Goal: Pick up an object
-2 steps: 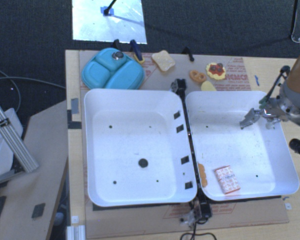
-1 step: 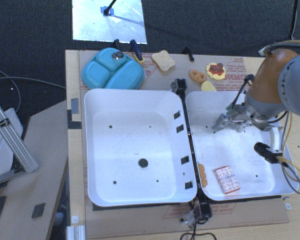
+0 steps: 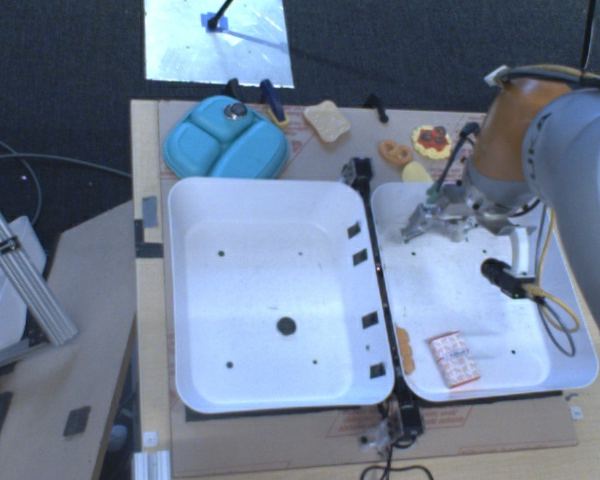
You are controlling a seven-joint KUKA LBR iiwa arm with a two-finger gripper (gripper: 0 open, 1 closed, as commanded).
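My gripper [image 3: 427, 224] hangs low over the far left part of the right bin [image 3: 570, 368], pointing down and to the left, with nothing visibly held in it. A small red-and-white patterned packet [image 3: 453, 358] lies flat near that bin's front, well away from the gripper. A brown biscuit-like piece [image 3: 404, 349] rests against the bin's left wall, close to the packet. In the left bin [image 3: 195, 268] a small dark round thing [image 3: 286, 325] sits near the middle of the floor.
Behind the bins on the bench lie a blue divided plate [image 3: 225, 140], a toast slice [image 3: 326, 121], a pretzel [image 3: 395, 152], a small red-topped pizza toy [image 3: 432, 141] and a yellow piece [image 3: 416, 173]. A black-clipped divider [image 3: 370, 268] separates the bins.
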